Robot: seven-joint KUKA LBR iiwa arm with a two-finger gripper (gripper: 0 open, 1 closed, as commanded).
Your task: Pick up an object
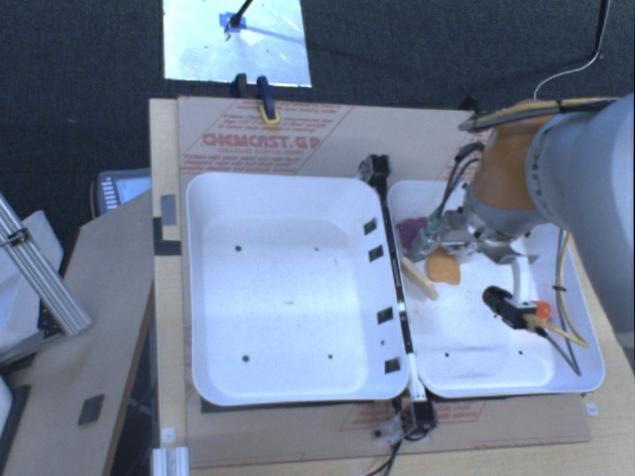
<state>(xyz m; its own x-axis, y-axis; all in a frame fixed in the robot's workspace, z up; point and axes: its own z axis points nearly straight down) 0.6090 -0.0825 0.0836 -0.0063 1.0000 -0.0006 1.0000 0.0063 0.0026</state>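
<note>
Arm dips into the right bin for a pick

The arm (556, 167) comes in from the right and bends down so its jaws sit over the orange piece (444, 269) in the right bin (496, 390). That piece is likely its pick. A stick (419, 279) lies just left. I cannot tell if the jaws are apart or together.

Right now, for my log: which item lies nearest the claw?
The orange piece, right by the claw; the maroon piece and wooden stick lie farther left.
</note>
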